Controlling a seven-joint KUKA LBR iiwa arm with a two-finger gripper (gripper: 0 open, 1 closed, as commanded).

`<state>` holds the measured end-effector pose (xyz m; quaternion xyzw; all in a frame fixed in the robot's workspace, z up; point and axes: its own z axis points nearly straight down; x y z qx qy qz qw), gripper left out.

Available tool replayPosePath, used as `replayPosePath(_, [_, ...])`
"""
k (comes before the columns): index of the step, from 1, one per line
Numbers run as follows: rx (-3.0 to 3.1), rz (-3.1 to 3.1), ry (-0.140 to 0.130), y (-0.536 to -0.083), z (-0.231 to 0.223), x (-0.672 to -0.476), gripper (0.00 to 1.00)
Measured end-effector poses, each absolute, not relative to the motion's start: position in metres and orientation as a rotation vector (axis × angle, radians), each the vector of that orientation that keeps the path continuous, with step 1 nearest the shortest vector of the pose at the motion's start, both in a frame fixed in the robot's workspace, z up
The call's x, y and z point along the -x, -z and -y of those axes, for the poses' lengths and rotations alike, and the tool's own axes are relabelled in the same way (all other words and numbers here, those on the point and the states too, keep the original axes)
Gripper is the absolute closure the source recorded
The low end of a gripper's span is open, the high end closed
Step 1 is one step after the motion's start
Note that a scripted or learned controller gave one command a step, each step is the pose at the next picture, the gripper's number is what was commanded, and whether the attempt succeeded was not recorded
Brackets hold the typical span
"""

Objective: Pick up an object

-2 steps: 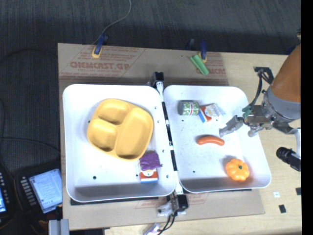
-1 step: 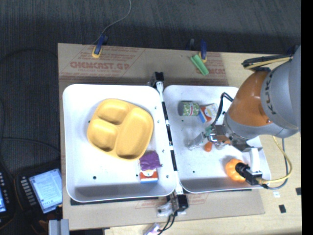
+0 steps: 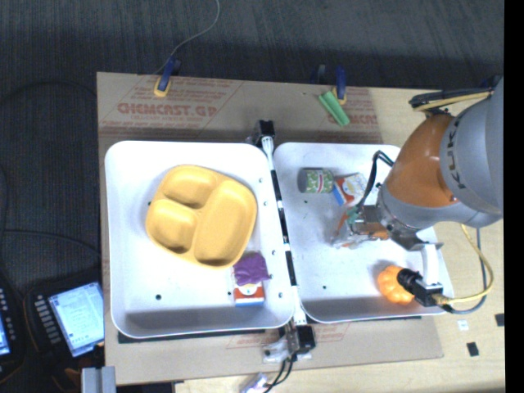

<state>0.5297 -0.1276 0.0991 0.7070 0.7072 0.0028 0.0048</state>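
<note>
The gripper (image 3: 354, 229) is low in the right white bin (image 3: 311, 293); whether its jaws are open cannot be told. Just beyond it lies a small white packet with red and blue print (image 3: 348, 188), beside a grey-green can (image 3: 315, 180) lying on its side.

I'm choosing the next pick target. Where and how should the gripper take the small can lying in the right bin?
The can lies on its side near the bin's far wall, so probably come straight down and close across its round body mid-length. Its left side is open; a packet crowds the right end.
</note>
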Motion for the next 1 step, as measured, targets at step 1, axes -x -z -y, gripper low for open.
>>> replayPosePath(1, [-2.220, -2.223, -0.001, -0.1848, 0.0735, -0.4843, 1.00])
